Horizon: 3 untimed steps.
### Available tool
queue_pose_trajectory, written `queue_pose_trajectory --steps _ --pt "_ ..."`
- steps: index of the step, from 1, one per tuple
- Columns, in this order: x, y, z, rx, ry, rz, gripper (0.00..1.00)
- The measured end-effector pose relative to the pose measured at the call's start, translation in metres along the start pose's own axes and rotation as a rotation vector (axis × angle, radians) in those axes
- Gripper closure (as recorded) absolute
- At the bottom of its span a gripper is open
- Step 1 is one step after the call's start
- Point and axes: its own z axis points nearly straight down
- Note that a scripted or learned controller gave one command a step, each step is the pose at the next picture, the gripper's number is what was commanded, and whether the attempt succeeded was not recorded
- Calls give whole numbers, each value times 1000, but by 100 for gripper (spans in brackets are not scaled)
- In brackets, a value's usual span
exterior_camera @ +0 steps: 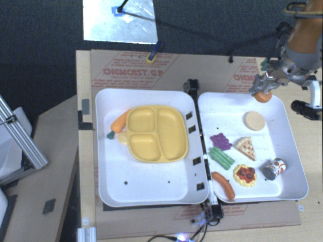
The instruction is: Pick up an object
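over right bin (298, 135): claw (263, 87) w/ orange obj (263, 97)

Divided plate (154, 134) in left bin (108, 185); sausage (223, 184) in right bin (292, 183).

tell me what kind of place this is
Probably a robot lab test bench: two white bins on a cardboard sheet, plastic toy food such as a pizza slice, and a robot arm.

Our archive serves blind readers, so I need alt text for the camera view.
A gripper holds a small orange object above the right bin's far edge; toy foods lie inside that bin. The left bin holds a yellow divided plate and a carrot.
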Motion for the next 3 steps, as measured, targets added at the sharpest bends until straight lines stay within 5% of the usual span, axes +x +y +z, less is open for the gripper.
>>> queue_pose_trajectory --steps 3 --pt "129 -100 -12 11 4 -2 100"
